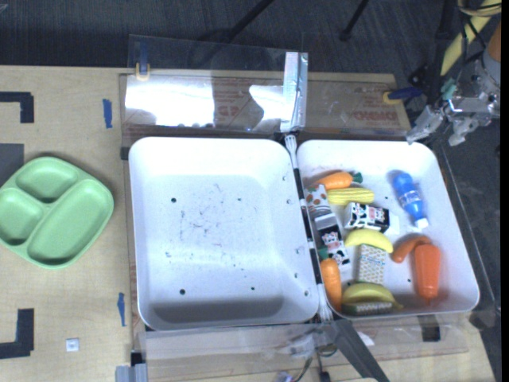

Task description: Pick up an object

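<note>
The right white bin holds a pile of toy food. In it lie a blue bottle, a carrot, a corn cob, a black-and-white cow-patterned piece, a banana and a red-orange pepper. A tan waffle-like block and a yellow piece sit near the front. My gripper hangs above the bin's far right corner, just outside the rim. It is open and nothing is between its fingers.
The left white bin adjoins the right one. A green divided plate lies on the wooden bench at far left. A clear plastic panel with a metal post stands behind the bins. Cables hang at the top right.
</note>
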Motion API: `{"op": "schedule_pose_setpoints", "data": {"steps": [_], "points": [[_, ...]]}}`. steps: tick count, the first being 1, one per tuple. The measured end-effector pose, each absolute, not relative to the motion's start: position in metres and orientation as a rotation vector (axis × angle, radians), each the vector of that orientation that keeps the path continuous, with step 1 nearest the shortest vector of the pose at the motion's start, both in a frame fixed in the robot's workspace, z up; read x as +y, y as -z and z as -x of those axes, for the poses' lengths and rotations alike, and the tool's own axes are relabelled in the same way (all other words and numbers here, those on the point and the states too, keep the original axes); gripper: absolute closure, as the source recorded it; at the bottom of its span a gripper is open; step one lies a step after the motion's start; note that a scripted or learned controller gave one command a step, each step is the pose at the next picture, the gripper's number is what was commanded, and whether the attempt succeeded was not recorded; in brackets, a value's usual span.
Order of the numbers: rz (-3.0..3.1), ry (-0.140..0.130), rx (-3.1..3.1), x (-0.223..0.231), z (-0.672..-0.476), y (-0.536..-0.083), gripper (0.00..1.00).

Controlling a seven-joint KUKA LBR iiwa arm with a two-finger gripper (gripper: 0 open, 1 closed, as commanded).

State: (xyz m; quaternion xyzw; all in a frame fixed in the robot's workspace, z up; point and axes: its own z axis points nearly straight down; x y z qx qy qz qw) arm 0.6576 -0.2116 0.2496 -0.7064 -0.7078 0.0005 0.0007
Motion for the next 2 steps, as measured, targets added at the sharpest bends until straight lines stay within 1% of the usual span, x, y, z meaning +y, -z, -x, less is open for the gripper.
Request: {"op": "schedule_pose_setpoints", "data": {"steps": [1, 2], "points": [[2.404, -0.004, -2.017, -0.181, -0.667, -0.219, 0.0], [2.466, -0.001, -1.948, -0.144, -0.668, -0.263, 0.0]]}}
